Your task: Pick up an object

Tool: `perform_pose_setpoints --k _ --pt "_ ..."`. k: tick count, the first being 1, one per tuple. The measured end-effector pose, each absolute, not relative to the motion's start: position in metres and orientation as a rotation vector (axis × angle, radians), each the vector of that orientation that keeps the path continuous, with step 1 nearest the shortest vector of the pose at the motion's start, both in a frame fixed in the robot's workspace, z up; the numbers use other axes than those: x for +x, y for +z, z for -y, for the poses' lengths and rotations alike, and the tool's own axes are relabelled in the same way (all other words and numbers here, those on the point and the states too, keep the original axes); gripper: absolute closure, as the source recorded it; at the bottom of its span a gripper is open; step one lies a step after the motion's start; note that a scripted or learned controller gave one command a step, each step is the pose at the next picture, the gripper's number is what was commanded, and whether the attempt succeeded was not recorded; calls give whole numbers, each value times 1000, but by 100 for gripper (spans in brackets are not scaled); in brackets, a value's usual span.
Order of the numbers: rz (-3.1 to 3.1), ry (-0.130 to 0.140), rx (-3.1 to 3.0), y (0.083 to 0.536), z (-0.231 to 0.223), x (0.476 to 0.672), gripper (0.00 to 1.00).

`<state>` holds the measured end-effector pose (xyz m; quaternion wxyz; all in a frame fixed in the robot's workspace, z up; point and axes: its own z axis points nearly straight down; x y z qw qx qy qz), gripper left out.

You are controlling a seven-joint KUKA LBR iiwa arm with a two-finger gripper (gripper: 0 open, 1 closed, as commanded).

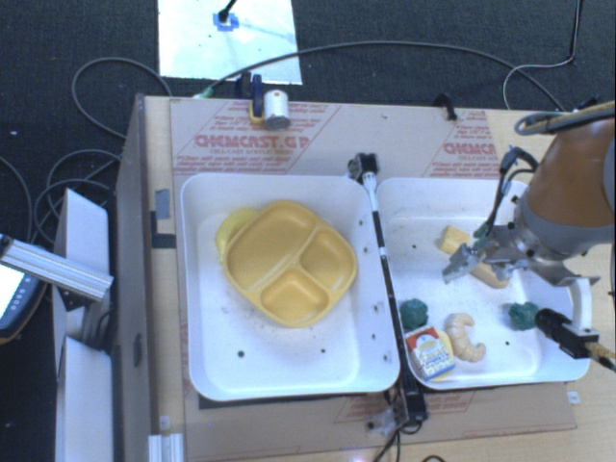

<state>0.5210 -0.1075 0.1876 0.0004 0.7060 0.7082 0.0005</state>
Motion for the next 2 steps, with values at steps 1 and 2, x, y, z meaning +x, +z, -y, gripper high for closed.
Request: perform_pose_setpoints --k 1,2 --pt "-2215 10 2209 89 169 578 0" --pt "-2223 7 2213 87 136 638 0"
